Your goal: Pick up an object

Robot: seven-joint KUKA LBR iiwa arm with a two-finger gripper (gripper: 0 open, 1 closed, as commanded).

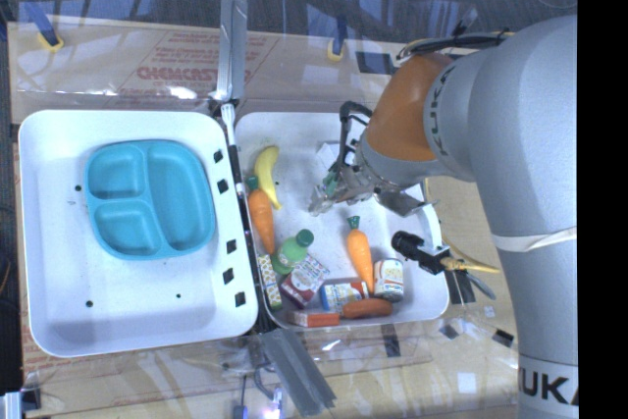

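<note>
We hover the gripper [329,194] mid-frame, above the carrot [360,253]. Whether its fingers are apart, we cannot tell. We should descend squarely astride it.

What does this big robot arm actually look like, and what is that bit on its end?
The arm is thick, rounded and smooth grey, with a wide orange band above the wrist. White letters "UK" show near its base. A thin dark cable loops over the orange part. At its tip sits a small gripper of dark and silvery metal, much slimmer than the arm.
</note>
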